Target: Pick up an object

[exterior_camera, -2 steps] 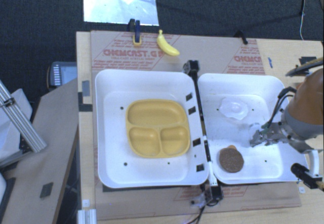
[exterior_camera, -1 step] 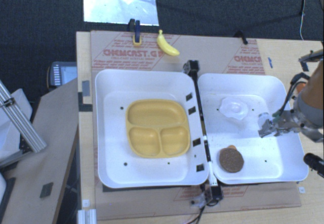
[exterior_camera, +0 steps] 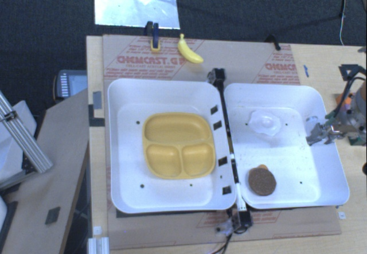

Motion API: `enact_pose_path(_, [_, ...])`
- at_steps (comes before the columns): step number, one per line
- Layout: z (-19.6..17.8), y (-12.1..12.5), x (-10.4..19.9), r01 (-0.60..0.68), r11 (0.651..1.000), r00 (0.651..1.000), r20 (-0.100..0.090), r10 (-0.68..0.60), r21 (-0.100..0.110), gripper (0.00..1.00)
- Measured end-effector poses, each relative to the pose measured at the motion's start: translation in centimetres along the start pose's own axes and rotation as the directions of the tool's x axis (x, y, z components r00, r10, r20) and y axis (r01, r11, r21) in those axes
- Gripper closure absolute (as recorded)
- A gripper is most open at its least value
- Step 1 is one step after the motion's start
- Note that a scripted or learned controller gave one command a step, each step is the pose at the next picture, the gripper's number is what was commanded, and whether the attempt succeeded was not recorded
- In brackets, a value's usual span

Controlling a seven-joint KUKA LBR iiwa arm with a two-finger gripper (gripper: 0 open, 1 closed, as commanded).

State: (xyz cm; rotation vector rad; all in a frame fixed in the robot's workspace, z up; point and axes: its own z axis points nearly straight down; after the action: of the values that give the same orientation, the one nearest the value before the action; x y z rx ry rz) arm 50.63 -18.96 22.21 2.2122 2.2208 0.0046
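In the right bin (exterior_camera: 330, 187) a round brown cookie-like disc (exterior_camera: 262, 181) lies near the front left corner. A clear, see-through plastic piece (exterior_camera: 266, 122) rests toward the back of that bin. My gripper (exterior_camera: 316, 134) reaches in over the right bin's right side, to the right of the clear piece and well behind the brown disc. Nothing shows in its grasp. The arm behind it is cut off by the view's edge.
The left bin (exterior_camera: 123, 190) holds a yellow three-compartment plate (exterior_camera: 176, 145). A toy banana (exterior_camera: 190, 52) and a yellow-blue clamp (exterior_camera: 155, 38) lie on the cardboard behind the bins. A black divider with clips (exterior_camera: 225, 138) runs between the bins.
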Motion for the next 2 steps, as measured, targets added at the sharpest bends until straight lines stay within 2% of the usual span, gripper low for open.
enact_pose_path(1, [-1.7, 0.1, 0.0, 0.0, 1.0, 1.0, -0.001, 0.0, 0.003, 1.0])
enact_pose_path(2, [-2.1, 1.1, 6.1, 0.006, 1.0, 1.0, -0.004, -0.006, 0.004, 1.0])
